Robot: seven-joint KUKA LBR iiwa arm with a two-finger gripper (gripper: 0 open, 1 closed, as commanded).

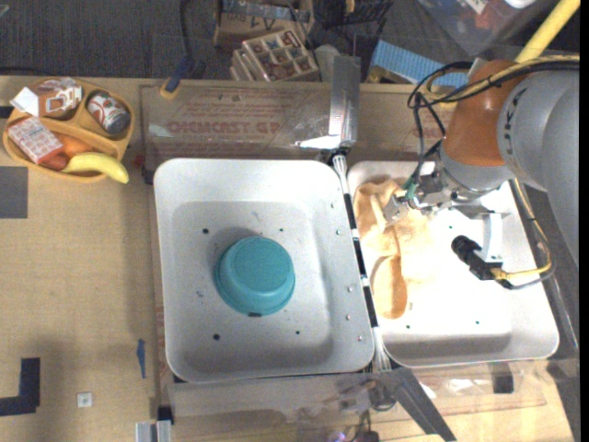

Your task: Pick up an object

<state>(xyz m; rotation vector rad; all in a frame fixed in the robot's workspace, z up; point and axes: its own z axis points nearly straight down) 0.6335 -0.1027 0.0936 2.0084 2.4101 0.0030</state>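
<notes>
Two white bins sit side by side on the bench. The left bin [184, 201] holds a teal bowl [256, 275], upside down, near the middle of its floor. In the right bin [515, 334] a tan cloth [382, 247] lies along the left wall, running from the far left corner toward the near edge, broad at the far end and narrowing to a rounded lobe. The arm [515, 122], grey with an orange band, enters over the right bin's far right corner. Its gripper [416, 194] is low over the far part of that bin, just beside the upper end of the cloth; whether it touches the cloth, and how its jaws stand, cannot be told from this angle. A black cable fitting [469, 254] hangs beneath the wrist, over the bin's floor. At the bench's far left corner a yellow tray [18, 141] carries a banana [99, 165] and small packets.
</notes>
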